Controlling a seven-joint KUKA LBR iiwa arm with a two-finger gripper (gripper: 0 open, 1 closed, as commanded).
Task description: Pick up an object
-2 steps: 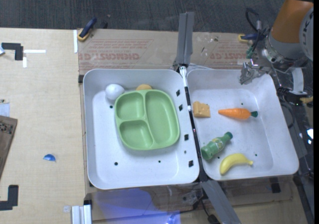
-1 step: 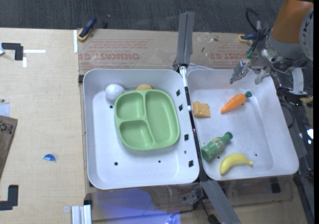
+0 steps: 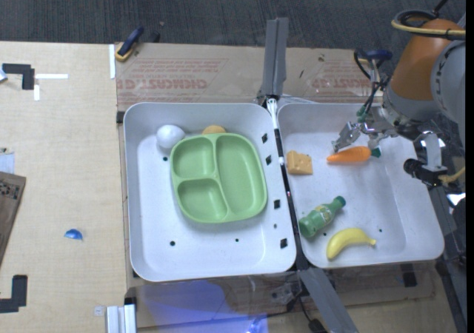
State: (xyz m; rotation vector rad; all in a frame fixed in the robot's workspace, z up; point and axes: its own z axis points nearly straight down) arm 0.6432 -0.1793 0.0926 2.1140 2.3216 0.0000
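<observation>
The end effector is hanging low in the right shallow white bin, just above the slim orange plastic carrot lying there, seemingly lining up a grasp; whether it is gripping anything, I cannot tell.

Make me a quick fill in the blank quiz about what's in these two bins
1. The green tray has ____ compartments.
2. The banana lies in the ____ bin.
3. The gripper is right beside the ____.
4. The white ball sits in the ____ bin.

Missing words: three; right; carrot; left
</observation>
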